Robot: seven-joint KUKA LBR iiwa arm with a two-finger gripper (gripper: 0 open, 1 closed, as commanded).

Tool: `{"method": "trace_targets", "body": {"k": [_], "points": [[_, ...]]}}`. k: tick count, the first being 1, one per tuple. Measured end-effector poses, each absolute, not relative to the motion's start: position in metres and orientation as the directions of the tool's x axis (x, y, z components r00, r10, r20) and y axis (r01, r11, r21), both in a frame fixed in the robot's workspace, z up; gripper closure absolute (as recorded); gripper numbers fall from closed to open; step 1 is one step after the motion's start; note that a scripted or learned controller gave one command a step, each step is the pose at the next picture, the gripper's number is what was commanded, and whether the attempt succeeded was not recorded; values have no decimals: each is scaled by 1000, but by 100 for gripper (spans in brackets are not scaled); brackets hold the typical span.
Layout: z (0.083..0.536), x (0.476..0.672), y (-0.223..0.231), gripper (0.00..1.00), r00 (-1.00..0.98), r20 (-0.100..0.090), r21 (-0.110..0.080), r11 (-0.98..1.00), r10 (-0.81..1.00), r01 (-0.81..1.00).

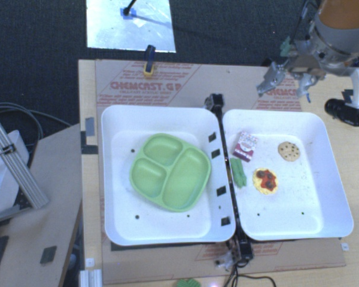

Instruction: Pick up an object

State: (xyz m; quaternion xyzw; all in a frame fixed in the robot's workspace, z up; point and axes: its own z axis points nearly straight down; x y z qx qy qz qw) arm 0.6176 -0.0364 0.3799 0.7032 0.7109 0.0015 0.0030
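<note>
The right bin (332, 160) holds a pink and white packet (246, 146), a brown cookie (289, 151), a small yellow and red pizza piece (265, 180) and a green pea pod (237, 172) by the bin's left wall. My gripper (285, 87) hangs high above the bench just beyond the right bin's far edge. Its two fingers stand apart with nothing between them. It is well clear of all the objects.
The left bin (116, 130) carries a green divided plate (170, 171). A black clip strip (221, 160) runs between the two bins. A yellow and blue clamp (149, 61) sits beyond the left bin, and a silver sheet (130, 17) lies on the floor behind.
</note>
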Motion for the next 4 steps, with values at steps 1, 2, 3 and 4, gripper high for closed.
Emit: {"method": "trace_targets", "body": {"k": [1,2,3,4], "points": [[546,628,65,0,-15,5,22,15,1000,1000],[470,591,152,0,-14,2,-5,14,1000,1000],[485,594,146,100,-10,1,5,10,1000,1000],[485,594,146,0,-10,0,5,10,1000,1000]]}}
